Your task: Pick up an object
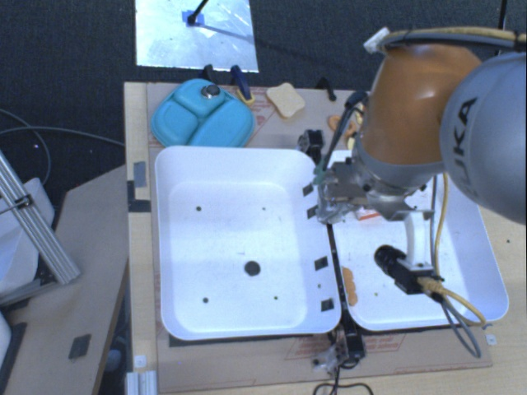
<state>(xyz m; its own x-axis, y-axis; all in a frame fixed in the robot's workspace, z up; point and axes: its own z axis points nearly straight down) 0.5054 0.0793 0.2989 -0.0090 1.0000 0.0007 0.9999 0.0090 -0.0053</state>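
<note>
I am watching the arm's glossy orange band and grey shell leaning over the right bin [486, 290]. Its hand [333, 197] is sitting low at the seam between the two smooth white bins; I cannot tell its state. A small, tan, bumpy object [349, 285] is lying in the right bin's near left corner. The left bin [177, 220] is carrying a dark round spot. A teal moulded plastic tray [202, 116] and a toast-shaped piece [286, 99] are resting far back on the brown desk [142, 245].
</note>
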